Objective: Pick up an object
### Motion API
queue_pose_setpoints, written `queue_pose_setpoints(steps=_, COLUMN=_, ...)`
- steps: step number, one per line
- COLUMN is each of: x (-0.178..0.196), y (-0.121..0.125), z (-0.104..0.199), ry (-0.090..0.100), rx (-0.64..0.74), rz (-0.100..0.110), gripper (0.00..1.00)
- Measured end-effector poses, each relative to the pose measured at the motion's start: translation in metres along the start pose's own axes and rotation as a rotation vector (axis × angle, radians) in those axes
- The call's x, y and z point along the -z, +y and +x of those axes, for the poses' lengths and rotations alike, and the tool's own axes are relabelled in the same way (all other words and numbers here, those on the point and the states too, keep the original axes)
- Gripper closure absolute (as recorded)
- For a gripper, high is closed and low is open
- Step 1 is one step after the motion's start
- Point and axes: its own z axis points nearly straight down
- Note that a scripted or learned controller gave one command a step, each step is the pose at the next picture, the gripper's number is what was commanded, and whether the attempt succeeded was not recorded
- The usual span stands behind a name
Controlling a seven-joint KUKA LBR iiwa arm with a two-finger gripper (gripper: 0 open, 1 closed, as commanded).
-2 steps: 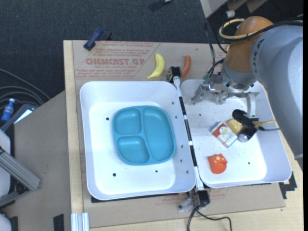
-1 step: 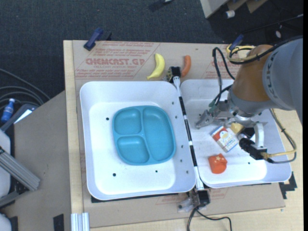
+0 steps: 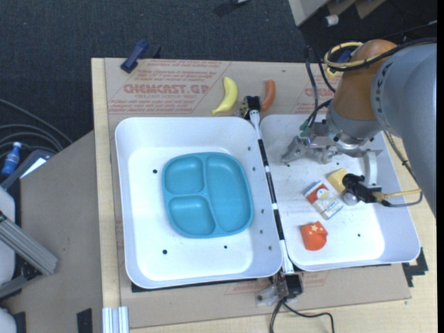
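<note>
Plate [image 3: 208, 194] fills left bin [image 3: 132, 144]; right bin [image 3: 388, 238] holds box [image 3: 324, 199] and tomato [image 3: 314, 236].

Two white bins on a bench, the arm over the right one.

The left bin [image 3: 139, 248] holds a blue divided plate [image 3: 207, 193]. In the right bin [image 3: 388, 241] lie a small carton [image 3: 324, 199], a red-orange piece [image 3: 313, 236] and a yellow block [image 3: 337, 180]; the gripper [image 3: 304, 149] hangs near its upper part. A banana [image 3: 226, 96] rests behind the bins.
</note>
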Motion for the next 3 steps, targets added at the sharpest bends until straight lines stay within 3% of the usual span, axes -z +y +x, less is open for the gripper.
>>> queue_pose_setpoints(steps=1, x=0.000, y=0.035, z=0.010, ry=0.000, rx=0.001, rz=-0.001, gripper=0.00)
queue_pose_setpoints(steps=2, x=0.000, y=-0.014, z=0.008, ry=0.001, rx=-0.001, rz=0.003, gripper=0.00)
queue_pose_setpoints(steps=3, x=0.000, y=0.035, z=0.013, ry=0.000, rx=0.001, rz=0.000, gripper=0.00)
